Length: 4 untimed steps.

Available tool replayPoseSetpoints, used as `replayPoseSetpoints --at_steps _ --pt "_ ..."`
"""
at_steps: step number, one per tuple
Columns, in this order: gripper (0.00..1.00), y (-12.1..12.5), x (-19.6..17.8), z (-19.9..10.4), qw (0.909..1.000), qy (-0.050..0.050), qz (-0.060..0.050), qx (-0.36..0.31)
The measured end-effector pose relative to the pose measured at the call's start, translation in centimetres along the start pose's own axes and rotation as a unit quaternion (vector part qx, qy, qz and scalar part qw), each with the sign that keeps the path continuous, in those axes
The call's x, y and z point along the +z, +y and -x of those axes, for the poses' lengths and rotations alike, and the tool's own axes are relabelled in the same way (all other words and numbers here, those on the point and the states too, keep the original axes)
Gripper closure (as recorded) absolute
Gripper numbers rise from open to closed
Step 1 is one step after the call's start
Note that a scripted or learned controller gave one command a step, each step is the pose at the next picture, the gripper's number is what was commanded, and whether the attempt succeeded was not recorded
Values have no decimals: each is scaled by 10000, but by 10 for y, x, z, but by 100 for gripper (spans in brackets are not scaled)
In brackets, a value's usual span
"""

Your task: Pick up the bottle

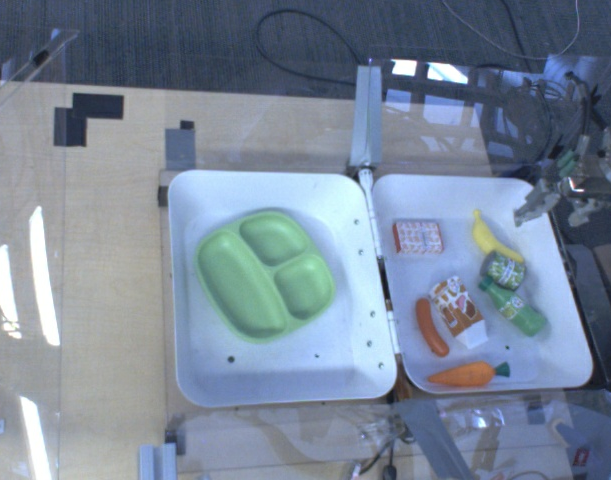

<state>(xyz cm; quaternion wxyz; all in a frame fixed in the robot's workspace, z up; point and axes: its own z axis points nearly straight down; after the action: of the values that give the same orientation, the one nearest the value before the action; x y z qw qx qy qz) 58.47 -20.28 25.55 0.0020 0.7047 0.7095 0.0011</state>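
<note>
My gripper is hanging over the far right corner of the right bin, above the bin's rim — nothing is between its fingers, and I cannot tell how wide they are standing.

The bottle is lying on its side in the right part of that bin, green, tilted from upper left to lower right. Its label is too small for me to read. Just above it, touching or nearly touching, a green can is sitting with a pale label whose writing I cannot make out. A banana is lying just above the can, near my gripper but apart from it.

Toward the bin's middle, a small carton with a brown and white print is lying tilted — any lettering on it is blurred. A sausage is lying just left of it, and a carrot is resting along the near edge. A red and white box is sitting near the far left of this bin, its print unreadable.

In the left bin, a green divided plate is lying.
</note>
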Motion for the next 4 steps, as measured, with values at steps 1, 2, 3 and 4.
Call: replayPoseSetpoints --at_steps 1,2,3,4 --pt "0 -28 141 2 9996 4 -5 -276" --pt "0 3 167 2 9978 -5 25 -670" --pt "100 8 153 0 9976 -17 83 -683" --pt "0 7 153 0 9976 -17 82 -683"
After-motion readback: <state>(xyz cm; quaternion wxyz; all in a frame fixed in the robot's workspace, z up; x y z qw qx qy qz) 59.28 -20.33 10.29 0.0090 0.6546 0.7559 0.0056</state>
